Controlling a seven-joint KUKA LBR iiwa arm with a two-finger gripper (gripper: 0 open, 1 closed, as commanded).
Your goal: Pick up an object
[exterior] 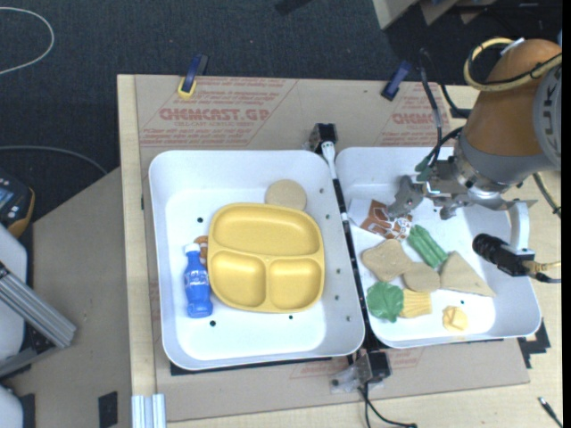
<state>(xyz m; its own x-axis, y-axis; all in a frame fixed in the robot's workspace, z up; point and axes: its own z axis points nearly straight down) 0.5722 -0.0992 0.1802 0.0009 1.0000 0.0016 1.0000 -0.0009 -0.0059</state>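
The grey two-finger tool (412,194), its grip state not discernible, is poised over the right shallow white bin (526,315), where pickable toy food is clustered, nearest a brown-and-white wrapper-like piece (385,222) and a ridged green plastic vegetable (426,245).

A tan board-topped bench (268,110) bears two shallow white bins, left bin (169,239) touching right bin (517,315).

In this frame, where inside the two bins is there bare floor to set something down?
Left bin: bare floor behind the yellow tray toward its far-left corner, and along the near wall. Right bin: crowded with food pieces in its near half, where the green toy lies; bare floor near its far-left corner.
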